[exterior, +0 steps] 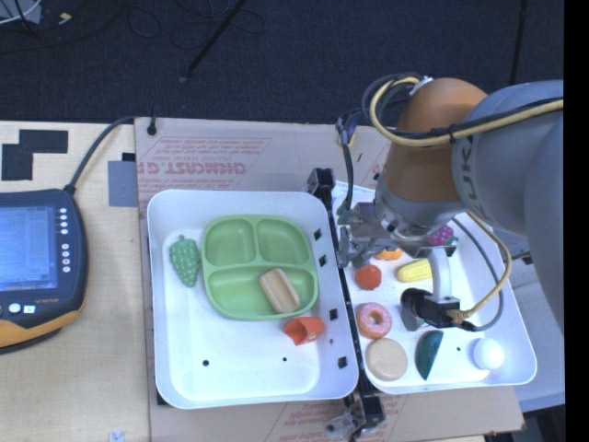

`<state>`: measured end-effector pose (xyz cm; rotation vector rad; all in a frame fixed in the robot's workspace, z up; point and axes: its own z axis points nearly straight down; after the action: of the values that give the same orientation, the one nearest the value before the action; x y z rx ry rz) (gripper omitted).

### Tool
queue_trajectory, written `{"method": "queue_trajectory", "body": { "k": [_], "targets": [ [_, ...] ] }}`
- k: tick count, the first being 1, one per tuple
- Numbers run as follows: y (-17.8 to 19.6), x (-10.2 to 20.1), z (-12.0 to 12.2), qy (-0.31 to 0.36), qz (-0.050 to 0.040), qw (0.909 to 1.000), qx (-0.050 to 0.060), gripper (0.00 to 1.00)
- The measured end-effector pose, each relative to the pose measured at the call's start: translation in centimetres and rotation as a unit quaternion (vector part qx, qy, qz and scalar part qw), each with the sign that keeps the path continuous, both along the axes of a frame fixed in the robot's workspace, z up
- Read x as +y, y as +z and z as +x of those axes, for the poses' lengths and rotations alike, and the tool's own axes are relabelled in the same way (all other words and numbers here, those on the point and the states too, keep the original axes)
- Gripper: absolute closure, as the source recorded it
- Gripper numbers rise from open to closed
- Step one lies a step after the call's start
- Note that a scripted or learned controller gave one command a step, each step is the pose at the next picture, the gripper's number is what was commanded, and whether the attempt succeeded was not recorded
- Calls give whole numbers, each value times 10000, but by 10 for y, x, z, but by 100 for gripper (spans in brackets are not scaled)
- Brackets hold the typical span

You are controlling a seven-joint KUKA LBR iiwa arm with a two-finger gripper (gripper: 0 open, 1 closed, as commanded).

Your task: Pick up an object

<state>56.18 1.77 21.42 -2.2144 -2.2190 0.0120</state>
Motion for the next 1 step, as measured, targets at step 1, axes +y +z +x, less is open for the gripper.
{"method": "queue_trajectory", "body": {
  "k": [1],
  "targets": [
    [14,-4,12,14,2,10000,-18,100]
  ]
}}
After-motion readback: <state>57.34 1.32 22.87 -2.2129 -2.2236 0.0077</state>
